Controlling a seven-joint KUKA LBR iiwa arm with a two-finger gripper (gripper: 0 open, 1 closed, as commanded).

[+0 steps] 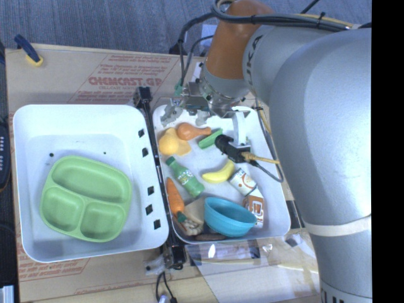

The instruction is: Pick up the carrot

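Note:
The carrot point(175, 197) is orange with a dark leafy end and lies along the left wall of the right bin point(273, 169), toward its near end. My gripper point(185, 113) hangs over the far end of that bin, well beyond the carrot. Its fingers stand apart, open, with nothing between them. Just under the gripper lie an orange drumstick-shaped toy point(190, 131) and a yellow fruit point(172, 144).
The right bin is crowded: a green bottle point(185, 176) beside the carrot, a banana point(219, 173), a small can point(243, 182), a blue bowl point(228, 216), a brown carton point(254, 208) and a green piece point(209, 139). In the left bin point(25, 131) rests a green divided plate point(85, 198).

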